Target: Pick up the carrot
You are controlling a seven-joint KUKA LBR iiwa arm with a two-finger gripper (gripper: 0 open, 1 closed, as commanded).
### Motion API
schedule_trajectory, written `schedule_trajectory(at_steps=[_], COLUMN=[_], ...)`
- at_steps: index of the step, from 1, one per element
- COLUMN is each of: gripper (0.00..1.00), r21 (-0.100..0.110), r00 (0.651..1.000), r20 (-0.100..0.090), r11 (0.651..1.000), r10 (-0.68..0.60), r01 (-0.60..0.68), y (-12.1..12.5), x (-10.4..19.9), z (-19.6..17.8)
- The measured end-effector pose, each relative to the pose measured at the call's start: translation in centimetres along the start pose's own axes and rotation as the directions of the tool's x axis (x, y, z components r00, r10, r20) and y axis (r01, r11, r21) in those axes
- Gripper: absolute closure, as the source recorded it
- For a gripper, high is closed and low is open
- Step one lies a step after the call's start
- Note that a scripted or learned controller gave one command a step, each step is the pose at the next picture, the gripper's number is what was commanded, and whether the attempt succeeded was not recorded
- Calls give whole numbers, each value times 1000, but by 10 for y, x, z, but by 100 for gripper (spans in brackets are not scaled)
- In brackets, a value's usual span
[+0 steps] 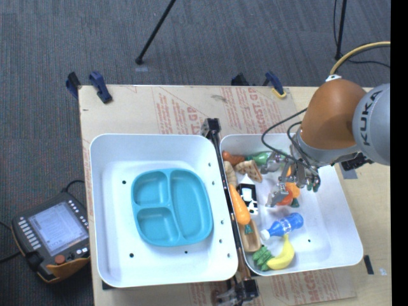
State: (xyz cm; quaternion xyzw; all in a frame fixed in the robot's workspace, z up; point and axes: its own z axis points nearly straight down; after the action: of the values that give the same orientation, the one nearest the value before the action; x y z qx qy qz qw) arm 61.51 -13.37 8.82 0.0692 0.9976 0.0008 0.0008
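Lying at nine o'clock from the gripper (285, 193), the carrot (239, 206) is seen, long axis twelve-to-six. Finger spacing cannot be told.

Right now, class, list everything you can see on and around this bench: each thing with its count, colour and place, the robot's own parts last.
Shallow plastic bins: two, white, side by side on the bench.
Divided plastic plate: one, turquoise, three compartments, in the left bin.
Long toy carrot: one, orange, along the right bin's left wall.
Toy banana: one, yellow, right bin's near end.
Small plastic bottle: one, blue with white, above the banana.
Leafy toy vegetable: one, green, beside the banana.
Spring clamps: several, blue, on the bench's far edge.
Handheld control pendant: one, grey and orange, on the floor at left.
Robot arm: one, grey with orange band, from the right.
End effector: one, metallic, over the right bin.
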Motion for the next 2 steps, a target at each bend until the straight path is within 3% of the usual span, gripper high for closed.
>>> schedule_trajectory(at_steps=[1, 2], gripper=[0, 0], r21=[0, 0], r00=[975, 942], r20=[-1, -1], r11=[975, 942], r10=[-224, -336], r01=[224, 336], y=[14, -24], x=[22, 42], z=[0, -22])
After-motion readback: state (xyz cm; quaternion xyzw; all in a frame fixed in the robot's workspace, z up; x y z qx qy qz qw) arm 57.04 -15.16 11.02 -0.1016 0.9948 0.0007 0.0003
